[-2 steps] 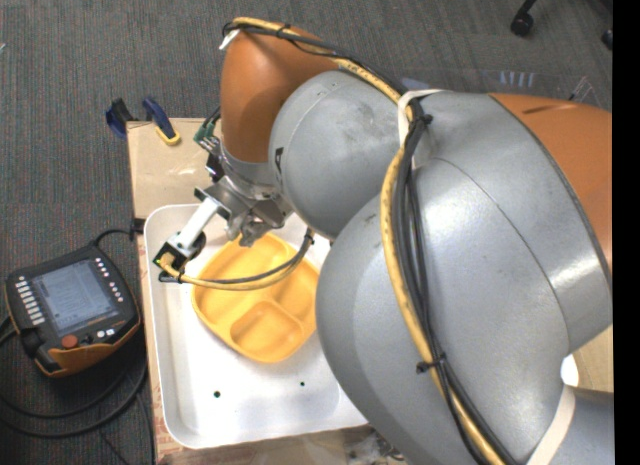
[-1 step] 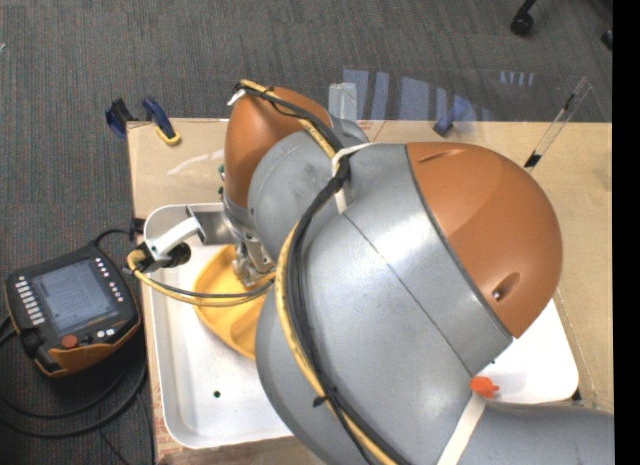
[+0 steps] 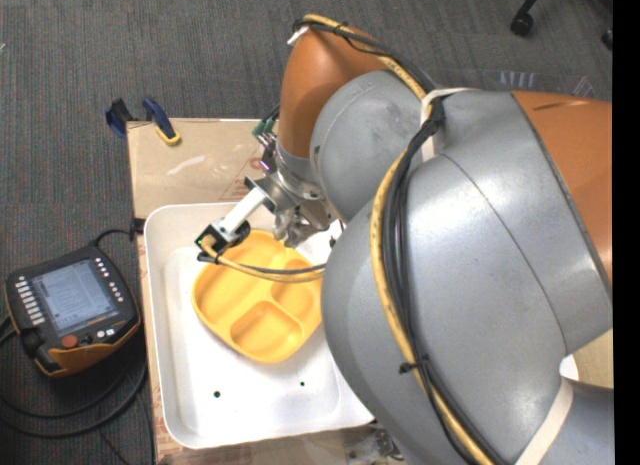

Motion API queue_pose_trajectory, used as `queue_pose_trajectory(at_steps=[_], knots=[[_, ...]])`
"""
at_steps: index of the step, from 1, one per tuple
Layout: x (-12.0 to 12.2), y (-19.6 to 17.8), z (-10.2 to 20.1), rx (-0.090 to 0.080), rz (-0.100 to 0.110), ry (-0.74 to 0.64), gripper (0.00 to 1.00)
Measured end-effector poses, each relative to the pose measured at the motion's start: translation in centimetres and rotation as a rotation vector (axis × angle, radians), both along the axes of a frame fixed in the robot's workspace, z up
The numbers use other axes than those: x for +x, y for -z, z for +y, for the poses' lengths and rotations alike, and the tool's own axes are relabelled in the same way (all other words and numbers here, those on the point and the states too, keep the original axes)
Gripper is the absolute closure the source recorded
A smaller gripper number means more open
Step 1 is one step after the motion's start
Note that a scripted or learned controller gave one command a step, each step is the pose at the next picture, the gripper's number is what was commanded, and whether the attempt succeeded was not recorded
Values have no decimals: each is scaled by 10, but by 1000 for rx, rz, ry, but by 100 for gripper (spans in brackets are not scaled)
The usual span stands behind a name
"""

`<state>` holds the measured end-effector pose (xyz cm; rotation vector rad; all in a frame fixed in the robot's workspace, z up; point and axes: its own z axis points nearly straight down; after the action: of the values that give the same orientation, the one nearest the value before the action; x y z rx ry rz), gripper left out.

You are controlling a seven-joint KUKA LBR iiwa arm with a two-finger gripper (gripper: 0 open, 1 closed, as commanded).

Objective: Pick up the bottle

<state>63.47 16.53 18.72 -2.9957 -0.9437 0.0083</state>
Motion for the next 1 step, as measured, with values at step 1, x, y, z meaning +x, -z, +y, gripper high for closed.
queue_pose_trajectory(at_steps=[1], knots=[[0,1,0,0,2,1,0]])
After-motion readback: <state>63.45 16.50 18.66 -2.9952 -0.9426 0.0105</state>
